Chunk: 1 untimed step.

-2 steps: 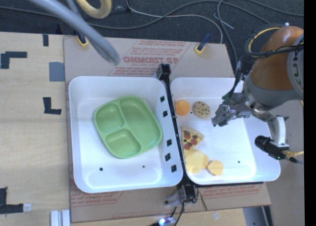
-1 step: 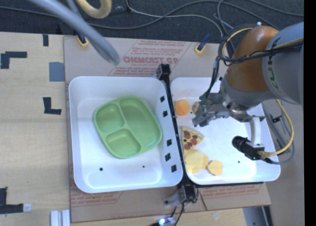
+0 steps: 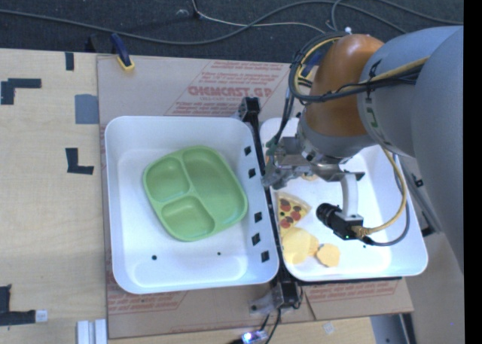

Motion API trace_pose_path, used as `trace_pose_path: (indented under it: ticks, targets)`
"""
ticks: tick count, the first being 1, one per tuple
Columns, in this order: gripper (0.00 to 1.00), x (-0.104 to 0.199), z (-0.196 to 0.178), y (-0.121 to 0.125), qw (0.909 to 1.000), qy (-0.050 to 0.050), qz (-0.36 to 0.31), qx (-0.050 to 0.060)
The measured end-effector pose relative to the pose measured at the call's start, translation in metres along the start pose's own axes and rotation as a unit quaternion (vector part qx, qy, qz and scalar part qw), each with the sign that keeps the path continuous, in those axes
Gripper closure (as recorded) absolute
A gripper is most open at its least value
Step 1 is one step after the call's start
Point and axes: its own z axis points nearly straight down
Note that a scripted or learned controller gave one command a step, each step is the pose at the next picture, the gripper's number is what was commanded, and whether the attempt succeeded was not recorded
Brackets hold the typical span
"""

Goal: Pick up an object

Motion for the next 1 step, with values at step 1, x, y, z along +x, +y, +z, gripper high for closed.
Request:
trace_pose_path:
  ticks: [1]
  targets:
    - [1.00,0.0470,-0.0006,0.0044,1.0000,0.000,0.001,0.000]
